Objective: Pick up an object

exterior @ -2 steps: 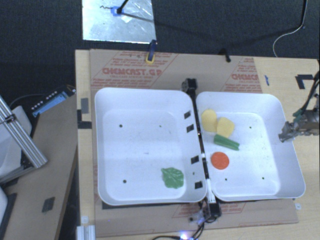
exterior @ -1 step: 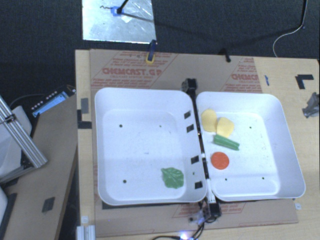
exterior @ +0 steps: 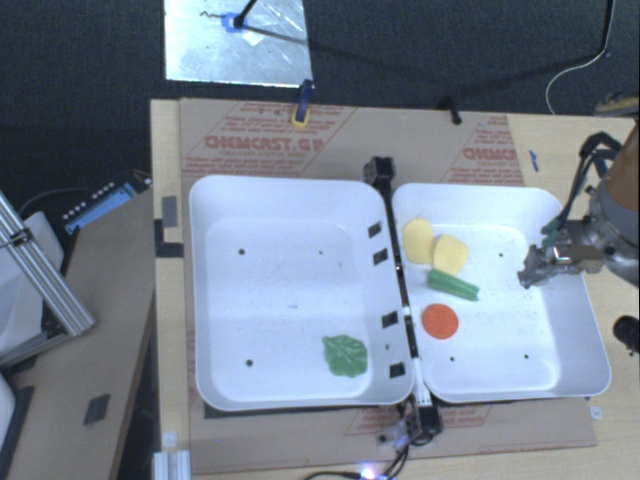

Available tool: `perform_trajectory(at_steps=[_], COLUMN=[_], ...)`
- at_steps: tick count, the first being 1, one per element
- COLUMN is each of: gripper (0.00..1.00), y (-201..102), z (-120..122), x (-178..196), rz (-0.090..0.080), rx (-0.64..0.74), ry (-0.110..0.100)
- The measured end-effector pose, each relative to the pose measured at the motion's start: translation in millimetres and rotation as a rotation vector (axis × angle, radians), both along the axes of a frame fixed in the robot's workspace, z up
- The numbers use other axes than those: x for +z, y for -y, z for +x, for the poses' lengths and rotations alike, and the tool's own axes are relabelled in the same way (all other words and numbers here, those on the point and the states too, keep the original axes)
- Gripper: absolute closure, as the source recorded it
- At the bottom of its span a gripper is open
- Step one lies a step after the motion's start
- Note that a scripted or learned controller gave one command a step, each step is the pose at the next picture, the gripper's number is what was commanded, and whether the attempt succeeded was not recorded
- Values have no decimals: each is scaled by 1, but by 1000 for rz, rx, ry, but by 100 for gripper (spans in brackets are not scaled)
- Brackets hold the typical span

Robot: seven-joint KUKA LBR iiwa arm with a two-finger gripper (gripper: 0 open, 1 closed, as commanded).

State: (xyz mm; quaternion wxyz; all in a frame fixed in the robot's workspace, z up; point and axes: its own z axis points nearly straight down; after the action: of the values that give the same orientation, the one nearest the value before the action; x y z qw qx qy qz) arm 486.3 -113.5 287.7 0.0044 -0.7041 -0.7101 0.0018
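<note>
The right bin [exterior: 560, 368] holds two pale yellow pieces [exterior: 435, 245] near its upper left, a green stick [exterior: 454, 285] just below them, and a round orange-red piece [exterior: 440, 321] under that. A green leafy piece [exterior: 346, 355] lies in the left bin [exterior: 220, 268] near its lower right corner. My gripper [exterior: 532, 269] hangs over the right side of the right bin, well to the right of the green stick and apart from every piece. Nothing shows between its fingers.
A black divider with clips [exterior: 395, 268] runs between the two bins. The bins rest on a cardboard sheet [exterior: 270, 138]. A shiny metal plate [exterior: 236, 26] lies beyond the bench, and an aluminium frame [exterior: 40, 278] stands at the left.
</note>
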Motion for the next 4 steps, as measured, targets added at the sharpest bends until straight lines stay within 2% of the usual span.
perform_trajectory(at_steps=[1,2,3,4], gripper=[100,100,100,100], y=[80,63,54,30], z=[0,1,0,4], x=[7,210,66,232], rz=[-8,-10,-1,-9], rx=[-14,-2,-6,-1], ry=[11,30,-1,31])
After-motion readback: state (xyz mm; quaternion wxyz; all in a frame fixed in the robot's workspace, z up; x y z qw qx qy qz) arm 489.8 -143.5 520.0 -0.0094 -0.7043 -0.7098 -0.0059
